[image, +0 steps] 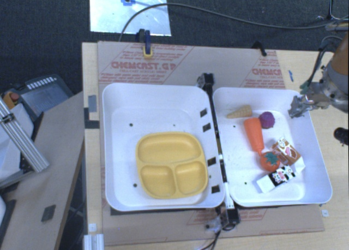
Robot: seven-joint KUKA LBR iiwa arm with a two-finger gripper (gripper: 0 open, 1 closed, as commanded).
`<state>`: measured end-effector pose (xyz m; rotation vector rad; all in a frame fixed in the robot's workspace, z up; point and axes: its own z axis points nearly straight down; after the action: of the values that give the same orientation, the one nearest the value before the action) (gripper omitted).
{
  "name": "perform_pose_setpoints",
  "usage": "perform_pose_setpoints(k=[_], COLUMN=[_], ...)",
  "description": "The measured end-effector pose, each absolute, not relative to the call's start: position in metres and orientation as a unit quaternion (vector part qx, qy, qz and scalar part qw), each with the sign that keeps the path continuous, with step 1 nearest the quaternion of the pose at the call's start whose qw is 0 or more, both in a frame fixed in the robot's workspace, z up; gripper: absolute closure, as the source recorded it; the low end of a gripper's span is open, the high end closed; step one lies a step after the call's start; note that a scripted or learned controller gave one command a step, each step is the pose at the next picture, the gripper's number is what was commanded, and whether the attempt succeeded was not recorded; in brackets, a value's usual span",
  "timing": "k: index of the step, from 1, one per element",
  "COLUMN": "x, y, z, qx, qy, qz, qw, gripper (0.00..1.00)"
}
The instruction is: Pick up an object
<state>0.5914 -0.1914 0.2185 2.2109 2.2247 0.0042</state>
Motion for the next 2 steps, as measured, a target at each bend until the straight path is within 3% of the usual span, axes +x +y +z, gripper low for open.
perform_pose_setpoints(k=[2], x=[0.592], y=[-0.192], z=[0.301], qx=[0.705], qy=[0.709], qz=[0.001], qw=[0.002], gripper=[1.0])
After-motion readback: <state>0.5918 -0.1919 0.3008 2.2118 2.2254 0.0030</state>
